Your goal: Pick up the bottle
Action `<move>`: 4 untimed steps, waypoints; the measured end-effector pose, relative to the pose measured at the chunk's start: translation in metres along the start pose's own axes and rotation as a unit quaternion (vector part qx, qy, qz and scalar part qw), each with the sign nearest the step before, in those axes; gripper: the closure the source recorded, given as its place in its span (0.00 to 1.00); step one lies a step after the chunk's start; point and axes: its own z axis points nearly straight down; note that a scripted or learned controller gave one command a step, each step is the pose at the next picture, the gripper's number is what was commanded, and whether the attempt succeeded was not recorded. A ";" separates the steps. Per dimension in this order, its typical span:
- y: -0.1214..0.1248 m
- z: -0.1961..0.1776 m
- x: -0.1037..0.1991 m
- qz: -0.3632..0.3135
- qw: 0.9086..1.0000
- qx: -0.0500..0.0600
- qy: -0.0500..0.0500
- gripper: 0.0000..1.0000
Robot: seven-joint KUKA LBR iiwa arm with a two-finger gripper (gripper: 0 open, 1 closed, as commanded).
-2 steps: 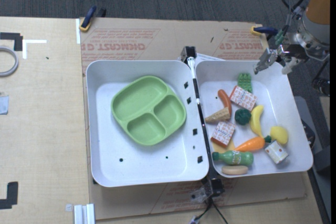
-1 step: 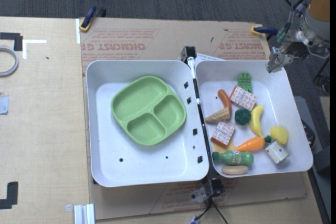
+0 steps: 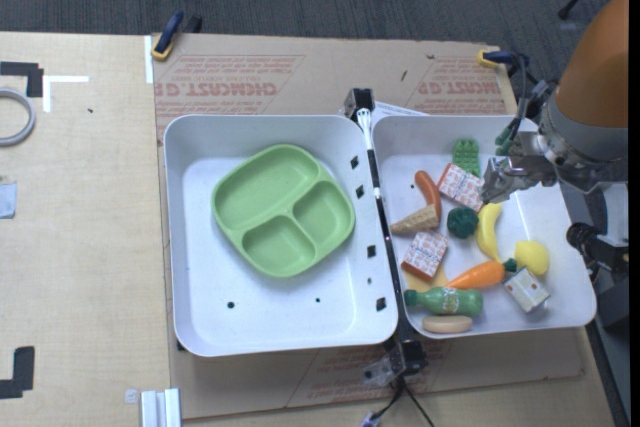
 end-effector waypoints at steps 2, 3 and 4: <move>-0.048 -0.037 -0.058 -0.523 0.852 -0.002 -0.001 1.00; -0.050 0.002 0.036 -0.668 0.744 -0.001 0.000 1.00; -0.051 0.018 0.094 -0.702 0.712 -0.001 0.000 1.00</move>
